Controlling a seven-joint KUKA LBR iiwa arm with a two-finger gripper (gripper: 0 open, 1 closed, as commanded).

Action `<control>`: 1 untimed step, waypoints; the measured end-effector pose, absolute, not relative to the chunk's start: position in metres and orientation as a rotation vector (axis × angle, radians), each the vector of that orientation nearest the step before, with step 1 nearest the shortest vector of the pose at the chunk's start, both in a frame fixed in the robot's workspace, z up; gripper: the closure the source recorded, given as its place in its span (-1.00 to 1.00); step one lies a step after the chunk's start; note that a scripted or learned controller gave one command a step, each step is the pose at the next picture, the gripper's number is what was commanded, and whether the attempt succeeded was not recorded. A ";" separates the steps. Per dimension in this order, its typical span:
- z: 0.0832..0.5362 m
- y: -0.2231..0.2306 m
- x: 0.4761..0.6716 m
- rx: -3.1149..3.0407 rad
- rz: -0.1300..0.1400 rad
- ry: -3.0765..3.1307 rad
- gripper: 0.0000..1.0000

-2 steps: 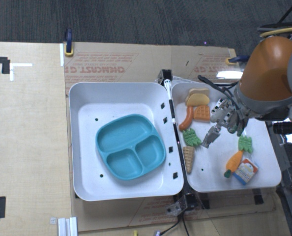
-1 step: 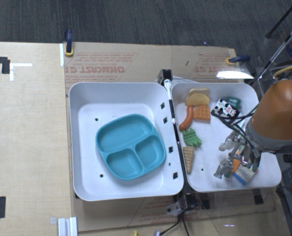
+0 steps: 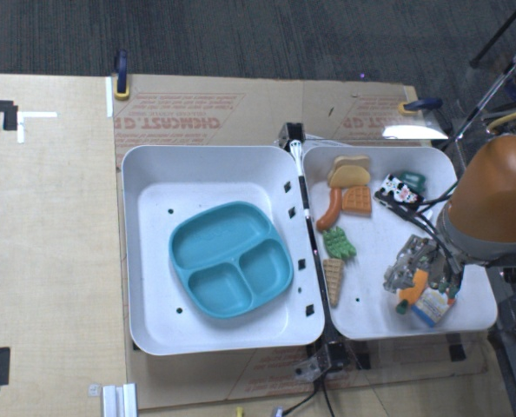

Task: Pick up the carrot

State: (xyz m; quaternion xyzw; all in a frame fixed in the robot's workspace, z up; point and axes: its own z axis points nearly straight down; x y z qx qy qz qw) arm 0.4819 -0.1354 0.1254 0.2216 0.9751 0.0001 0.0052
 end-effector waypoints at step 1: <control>0.225 -0.064 0.518 0.763 0.001 3.040 1.00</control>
